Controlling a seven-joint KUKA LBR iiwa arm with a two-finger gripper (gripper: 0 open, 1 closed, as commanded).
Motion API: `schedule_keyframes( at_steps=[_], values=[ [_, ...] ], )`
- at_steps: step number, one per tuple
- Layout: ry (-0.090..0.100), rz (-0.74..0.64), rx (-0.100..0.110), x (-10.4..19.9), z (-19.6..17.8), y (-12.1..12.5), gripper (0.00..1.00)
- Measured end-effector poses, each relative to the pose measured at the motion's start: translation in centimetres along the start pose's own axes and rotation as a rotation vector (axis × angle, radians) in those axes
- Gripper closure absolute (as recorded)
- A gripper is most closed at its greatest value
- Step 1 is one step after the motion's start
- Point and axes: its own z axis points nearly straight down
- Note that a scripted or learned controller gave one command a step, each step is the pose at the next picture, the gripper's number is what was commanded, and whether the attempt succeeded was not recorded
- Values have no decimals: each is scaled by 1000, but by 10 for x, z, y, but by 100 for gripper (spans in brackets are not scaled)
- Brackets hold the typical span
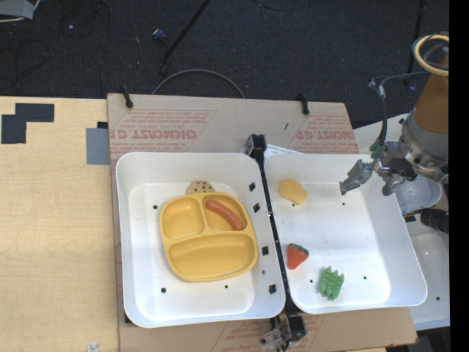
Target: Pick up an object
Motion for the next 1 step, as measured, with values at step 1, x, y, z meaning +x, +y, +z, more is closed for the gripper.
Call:
schedule_keyframes(
  at_steps=[1],
  values=[
    [-2, -2, -11, 0, -6, 2, 0]
  ],
)
